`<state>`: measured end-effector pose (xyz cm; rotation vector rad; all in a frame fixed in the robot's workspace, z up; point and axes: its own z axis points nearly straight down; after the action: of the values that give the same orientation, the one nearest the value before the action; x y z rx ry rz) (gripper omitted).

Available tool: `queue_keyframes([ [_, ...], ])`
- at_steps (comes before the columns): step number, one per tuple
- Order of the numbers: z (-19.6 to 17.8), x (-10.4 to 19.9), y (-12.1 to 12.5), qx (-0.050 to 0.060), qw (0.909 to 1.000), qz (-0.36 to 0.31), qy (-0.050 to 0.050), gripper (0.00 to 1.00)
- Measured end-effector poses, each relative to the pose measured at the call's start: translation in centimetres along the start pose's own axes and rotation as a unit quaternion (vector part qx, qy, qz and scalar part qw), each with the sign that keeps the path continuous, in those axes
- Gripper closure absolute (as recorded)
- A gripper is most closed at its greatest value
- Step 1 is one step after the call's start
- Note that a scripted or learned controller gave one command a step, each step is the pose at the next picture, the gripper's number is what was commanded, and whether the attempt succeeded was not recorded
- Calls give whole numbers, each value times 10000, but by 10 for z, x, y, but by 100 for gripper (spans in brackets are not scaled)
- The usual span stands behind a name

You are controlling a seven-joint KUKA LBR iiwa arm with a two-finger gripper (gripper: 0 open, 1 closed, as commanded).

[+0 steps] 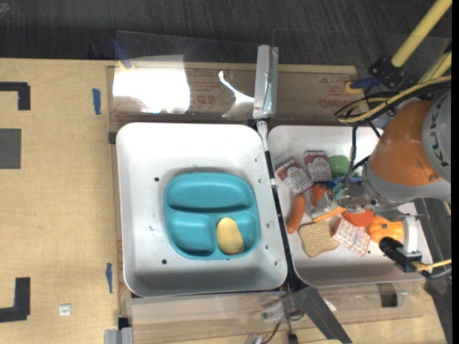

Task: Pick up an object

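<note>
The right bin holds several toy foods: an orange carrot, a bread slice, two red-and-white packets, a green piece, a checked red-and-white packet and an orange piece. My gripper is low in this bin, in the middle of the pile, just right of the carrot and above the bread slice. The arm's orange band and wrist cover the bin's right part. The wrist and clutter hide what the gripper touches.
The left bin holds a teal divided plate with a yellow potato-like piece in its lower right compartment. A metal divider stands behind the bins. Yellow cables hang at the back right.
</note>
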<state>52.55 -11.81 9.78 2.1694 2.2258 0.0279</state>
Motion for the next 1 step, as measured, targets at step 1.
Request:
queue_keyframes([
  [1, 12, 11, 52, 147, 9971, 747, 44, 0],
])
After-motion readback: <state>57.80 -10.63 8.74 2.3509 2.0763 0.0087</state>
